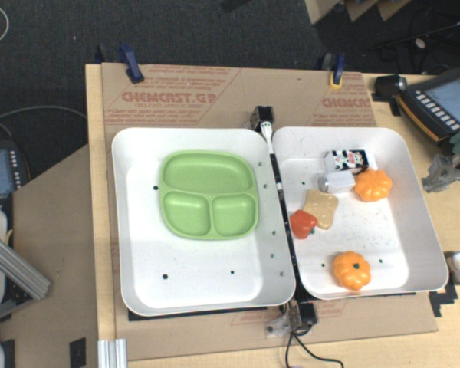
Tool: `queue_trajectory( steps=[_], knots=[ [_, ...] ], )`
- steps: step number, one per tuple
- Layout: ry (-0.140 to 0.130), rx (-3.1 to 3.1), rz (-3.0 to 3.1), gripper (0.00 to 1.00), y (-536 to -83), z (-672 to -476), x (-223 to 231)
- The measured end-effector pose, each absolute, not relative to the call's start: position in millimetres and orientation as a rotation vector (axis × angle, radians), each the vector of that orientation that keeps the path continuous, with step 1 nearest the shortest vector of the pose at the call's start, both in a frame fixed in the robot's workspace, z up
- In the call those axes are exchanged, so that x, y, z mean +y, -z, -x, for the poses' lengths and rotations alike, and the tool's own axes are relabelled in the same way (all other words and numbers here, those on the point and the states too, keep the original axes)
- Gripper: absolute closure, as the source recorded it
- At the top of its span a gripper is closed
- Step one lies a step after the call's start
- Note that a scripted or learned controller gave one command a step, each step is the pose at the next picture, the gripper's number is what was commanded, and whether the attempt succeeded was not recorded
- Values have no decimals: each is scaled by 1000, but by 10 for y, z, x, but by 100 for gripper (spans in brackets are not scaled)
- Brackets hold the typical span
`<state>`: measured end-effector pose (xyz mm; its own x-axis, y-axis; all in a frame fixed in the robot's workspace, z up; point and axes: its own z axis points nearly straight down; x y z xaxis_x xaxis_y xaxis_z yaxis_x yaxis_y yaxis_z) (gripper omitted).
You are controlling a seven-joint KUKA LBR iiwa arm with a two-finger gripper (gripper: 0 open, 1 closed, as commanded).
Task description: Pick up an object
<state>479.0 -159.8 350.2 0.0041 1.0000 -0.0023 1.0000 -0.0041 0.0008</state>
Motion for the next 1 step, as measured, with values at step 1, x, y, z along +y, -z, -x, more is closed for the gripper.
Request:
queue_trajectory(
  steps=[1],
  knots=[
    [1,2216,-2224,100,-3425,-4791,-1924]
  ],
)
